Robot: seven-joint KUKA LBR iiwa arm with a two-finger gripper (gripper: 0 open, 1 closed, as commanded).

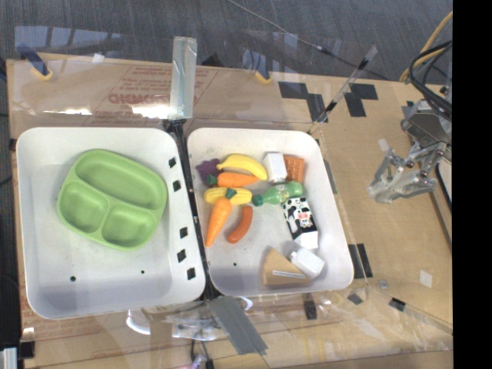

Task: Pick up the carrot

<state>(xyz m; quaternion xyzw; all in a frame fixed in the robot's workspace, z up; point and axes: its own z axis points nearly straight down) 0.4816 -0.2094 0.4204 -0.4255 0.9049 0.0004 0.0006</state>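
The carrot (217, 220) is a long orange cone lying in the left part of the right bin (332, 206), tip pointing to the near-left, close to the bin's left wall. A yellow piece (229, 196) lies at its thick end and a red sausage (241, 224) lies just to its right. My gripper (393, 180) hangs over the bare bench to the right of the right bin, well away from the carrot, with nothing in it.
The right bin also holds a banana (243, 164), purple grapes (206, 171), a second orange piece (237, 179), a cow-print carton (300, 217) and a tan wedge (280, 269). A green divided plate (114, 198) lies in the left bin (46, 283).
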